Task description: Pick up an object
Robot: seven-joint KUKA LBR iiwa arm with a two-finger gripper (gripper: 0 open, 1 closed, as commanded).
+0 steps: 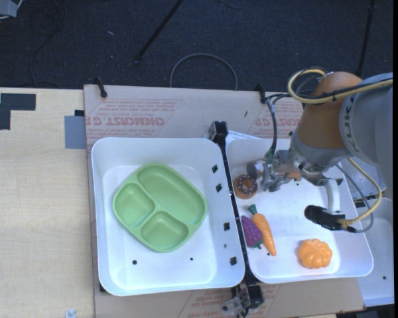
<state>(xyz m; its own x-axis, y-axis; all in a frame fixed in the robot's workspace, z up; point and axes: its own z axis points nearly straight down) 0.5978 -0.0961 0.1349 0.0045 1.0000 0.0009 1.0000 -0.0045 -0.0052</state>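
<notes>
The left bin (113, 244) held a green plate (159, 206) with three compartments, lying flat and slightly turned, near the middle of the bin's floor. A black divider (229, 204) ran between the two bins. In the right bin (358, 264), a brown doughnut (245, 186) lay close to the divider. Below it sat a bunch of purple grapes (251, 231), touching a carrot (263, 232) that pointed down and to the right. Further right, near the bin's lower edge, rested an orange pumpkin (315, 253), well apart from the others. The gripper (273, 175) hung low just beside the doughnut's right side; whether it was apart or together could not be told. The grey arm (358, 128) reached in from the right
</notes>
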